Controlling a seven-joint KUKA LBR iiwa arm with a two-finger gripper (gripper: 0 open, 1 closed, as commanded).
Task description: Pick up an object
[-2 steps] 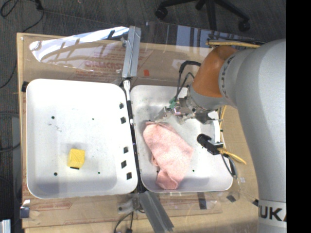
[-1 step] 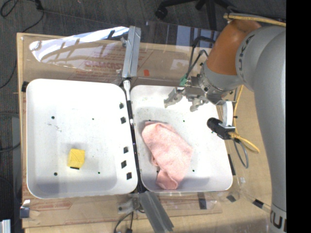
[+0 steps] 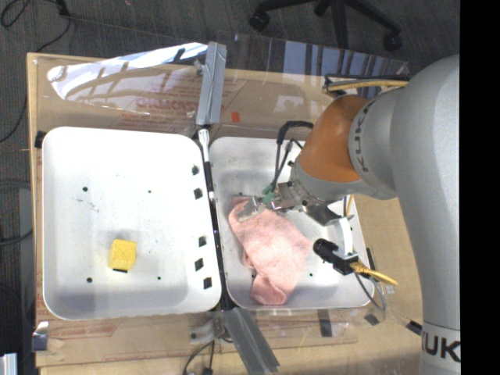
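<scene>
You are looking at the gripper (image 3: 264,202) sitting low in the right bin (image 3: 234,158), touching the far left end of the pink cloth (image 3: 271,252). Whether it is gripping, you cannot tell. A yellow block (image 3: 123,255) is lying in the left bin (image 3: 117,155).

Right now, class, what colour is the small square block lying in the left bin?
Yellow; the small square block shows best in the camera view.

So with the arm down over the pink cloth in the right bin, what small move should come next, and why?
Probably close on the pink cloth and lift a little: the gripper sits at the cloth's upper edge in the right bin, though its grip isn't visible from here.
</scene>
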